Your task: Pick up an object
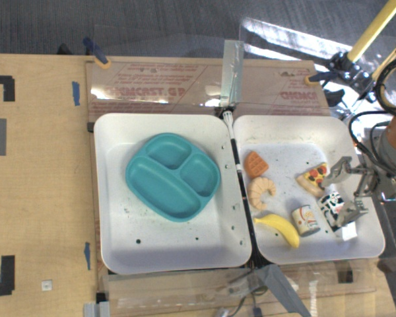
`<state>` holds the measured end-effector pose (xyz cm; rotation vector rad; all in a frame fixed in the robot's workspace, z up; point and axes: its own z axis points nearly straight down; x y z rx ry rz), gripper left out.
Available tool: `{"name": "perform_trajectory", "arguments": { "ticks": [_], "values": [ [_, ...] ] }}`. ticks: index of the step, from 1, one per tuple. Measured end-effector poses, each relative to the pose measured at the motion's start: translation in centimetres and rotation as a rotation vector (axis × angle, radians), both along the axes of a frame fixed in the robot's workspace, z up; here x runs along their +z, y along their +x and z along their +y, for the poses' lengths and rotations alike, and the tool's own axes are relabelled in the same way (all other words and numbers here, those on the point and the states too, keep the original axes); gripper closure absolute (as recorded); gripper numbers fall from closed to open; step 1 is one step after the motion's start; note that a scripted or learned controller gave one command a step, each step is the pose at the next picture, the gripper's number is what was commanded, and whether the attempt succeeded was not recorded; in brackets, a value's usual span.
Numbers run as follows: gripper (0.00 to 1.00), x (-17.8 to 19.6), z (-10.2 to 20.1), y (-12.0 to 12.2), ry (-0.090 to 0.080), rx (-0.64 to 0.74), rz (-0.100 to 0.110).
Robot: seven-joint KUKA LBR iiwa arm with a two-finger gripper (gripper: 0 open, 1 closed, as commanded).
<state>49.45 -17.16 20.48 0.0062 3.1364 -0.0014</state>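
2 white bins are sitting side by side on the worktop [39,197]. The left bin [112,243] is holding a teal divided plate [173,176], lying flat near its middle with 3 compartments facing up.

The right bin [284,137] is carrying the small things. Near its left wall an orange waffle-like piece [256,164] is lying, and just below it a pale croissant [262,191] is resting. Below that, a yellow banana [279,228] is stretching toward the lower middle of the bin, and just beside its right end a small tan can [306,219] is standing. Further right, a pizza slice [315,178] is lying at a tilt, and below it a black-and-white cow figure [330,205] is sitting beside a small white block [348,232].

The arm is reaching in from the right, its pincer [354,189] hanging over the bin's right side — close to the pizza slice and the cow figure. Its fingers are standing apart, with nothing visibly between them; whether a fingertip is touching the cow figure is not something I can tell.
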Motion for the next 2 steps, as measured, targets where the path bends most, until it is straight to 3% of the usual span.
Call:
{"name": "perform_trajectory", "arguments": {
  "ticks": [1,2],
  "values": [
    [0.0,-10.5,-3.3,4.1,-0.003,-0.116,-0.011],
    [1.0,-9.1,-3.3,4.6,-0.007,-0.113,-0.027]
  ]
}}
